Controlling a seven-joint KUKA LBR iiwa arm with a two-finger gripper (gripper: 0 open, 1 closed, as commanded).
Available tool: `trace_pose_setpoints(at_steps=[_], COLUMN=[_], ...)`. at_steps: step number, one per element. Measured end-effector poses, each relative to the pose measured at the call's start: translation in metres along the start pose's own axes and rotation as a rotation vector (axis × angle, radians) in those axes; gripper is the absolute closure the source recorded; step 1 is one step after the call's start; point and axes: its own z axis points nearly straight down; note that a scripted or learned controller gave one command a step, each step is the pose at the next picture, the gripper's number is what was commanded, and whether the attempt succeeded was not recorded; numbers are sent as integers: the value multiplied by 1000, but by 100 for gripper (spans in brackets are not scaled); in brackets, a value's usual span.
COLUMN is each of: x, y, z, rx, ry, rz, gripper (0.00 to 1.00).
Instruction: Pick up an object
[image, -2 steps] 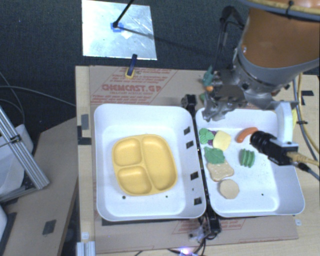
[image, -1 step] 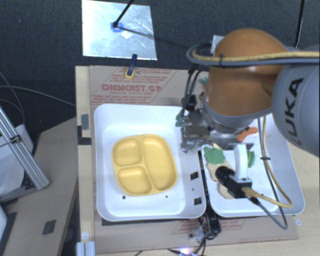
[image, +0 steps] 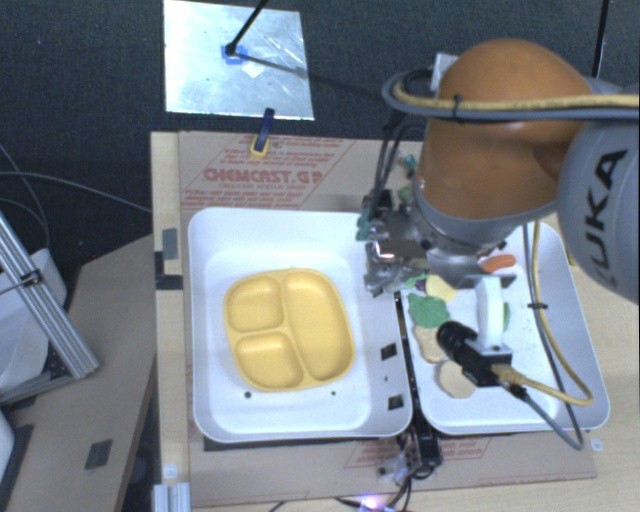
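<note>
Bench's cluttered white bin (image: 575, 330), green piece (image: 430, 312) just beside the pincer (image: 383, 275)

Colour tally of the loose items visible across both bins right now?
Yellow: 2, divided plate and small yellow piece
Green: 1, green piece
Orange: 1, orange piece
Tan: 2, tan pieces
Total: 6 in view; arm covers part of the right bin.

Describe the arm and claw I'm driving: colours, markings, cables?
The arm is grey, with a rounded orange band above the wrist and dark KUKA lettering partly visible on the grey casing. A yellowish cable runs across the orange section. The claw is metallic silver and black.
</note>
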Motion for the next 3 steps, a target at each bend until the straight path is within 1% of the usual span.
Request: trace_pose_setpoints(at_steps=[1, 2, 3], x=[0, -22, -74], y=[1, -3, 0], z=[-11, 108, 66], rx=[-2, 13, -3], ry=[1, -5, -3], rz=[-1, 5, 8], gripper=[100, 100, 100])
